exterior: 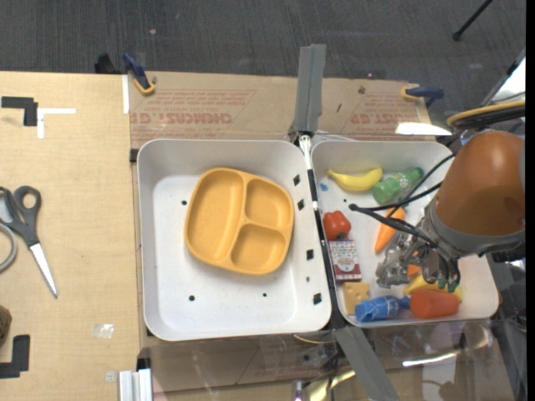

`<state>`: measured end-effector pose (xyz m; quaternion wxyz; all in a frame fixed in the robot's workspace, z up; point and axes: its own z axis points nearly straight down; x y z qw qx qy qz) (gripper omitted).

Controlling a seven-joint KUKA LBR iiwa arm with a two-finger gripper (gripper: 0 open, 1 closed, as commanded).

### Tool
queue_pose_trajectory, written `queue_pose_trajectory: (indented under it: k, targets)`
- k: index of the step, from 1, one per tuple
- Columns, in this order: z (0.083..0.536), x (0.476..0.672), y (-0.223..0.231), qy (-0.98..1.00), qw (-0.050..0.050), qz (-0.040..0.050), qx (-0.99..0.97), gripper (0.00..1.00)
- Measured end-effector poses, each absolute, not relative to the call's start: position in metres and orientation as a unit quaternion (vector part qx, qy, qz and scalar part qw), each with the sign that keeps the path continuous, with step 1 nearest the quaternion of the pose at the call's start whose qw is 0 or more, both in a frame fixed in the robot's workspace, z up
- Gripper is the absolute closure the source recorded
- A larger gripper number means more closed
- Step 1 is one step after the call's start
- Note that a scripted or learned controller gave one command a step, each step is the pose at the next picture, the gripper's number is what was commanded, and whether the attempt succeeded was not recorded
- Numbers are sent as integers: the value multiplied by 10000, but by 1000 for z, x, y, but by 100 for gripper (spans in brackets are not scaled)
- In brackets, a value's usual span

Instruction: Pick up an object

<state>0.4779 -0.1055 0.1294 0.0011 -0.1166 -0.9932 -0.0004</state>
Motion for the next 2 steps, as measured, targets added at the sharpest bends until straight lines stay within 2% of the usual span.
queue_pose_trajectory:
  k: [1, 2]
  targets:
    - [91, 541, -106, -9710, -5, 2, -2389, 100]
    - [92, 542, -109, -9707, -31, 17, -2403, 0]
